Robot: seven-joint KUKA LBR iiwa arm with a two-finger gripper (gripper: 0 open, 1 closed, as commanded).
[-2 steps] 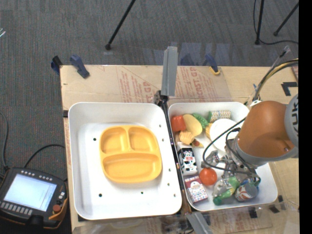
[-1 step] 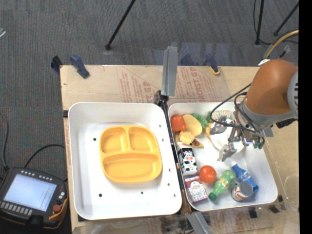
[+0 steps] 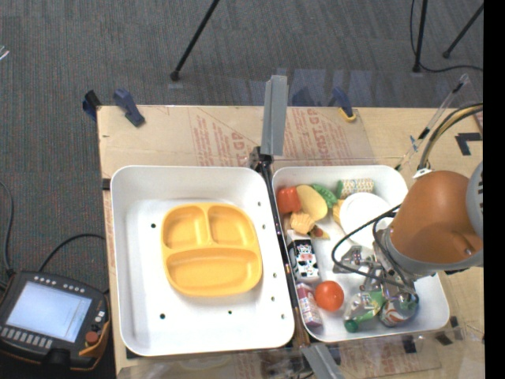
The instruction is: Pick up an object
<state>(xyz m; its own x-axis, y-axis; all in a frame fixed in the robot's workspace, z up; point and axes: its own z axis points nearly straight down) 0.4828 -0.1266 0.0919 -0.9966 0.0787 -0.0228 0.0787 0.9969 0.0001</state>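
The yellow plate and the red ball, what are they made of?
The yellow plate looks like plastic: one even color, smooth, with rounded molded sections and a soft shine. The red ball also looks like smooth plastic or rubber, since it has a small bright glint on top; it may be a toy tomato. I cannot be sure from looks alone.

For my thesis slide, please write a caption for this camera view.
Gripper low in the right bin among toy food; yellow divided plate in the left bin.
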